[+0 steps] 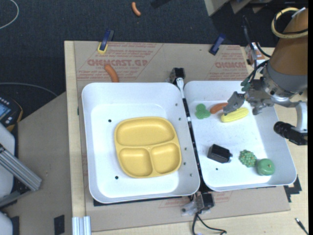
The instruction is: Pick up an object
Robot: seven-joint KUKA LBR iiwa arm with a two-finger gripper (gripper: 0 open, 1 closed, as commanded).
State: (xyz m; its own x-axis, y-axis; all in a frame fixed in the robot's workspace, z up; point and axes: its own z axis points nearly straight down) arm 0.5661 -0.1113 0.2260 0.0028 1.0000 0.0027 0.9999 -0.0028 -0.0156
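The yellow toy corn point(235, 114) lies in the right bin point(283, 173). The gripper point(246, 103) hangs just above it, fingers open around its ends.

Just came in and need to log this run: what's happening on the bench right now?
The arm's gripper is low in the right bin, at the yellow toy corn. Nothing can be seen lifted. An orange carrot-like piece and a green vegetable lie just left of the corn. Nearer the front lie a black block, a green bumpy piece and a green apple. The left bin holds a yellow divided plate.
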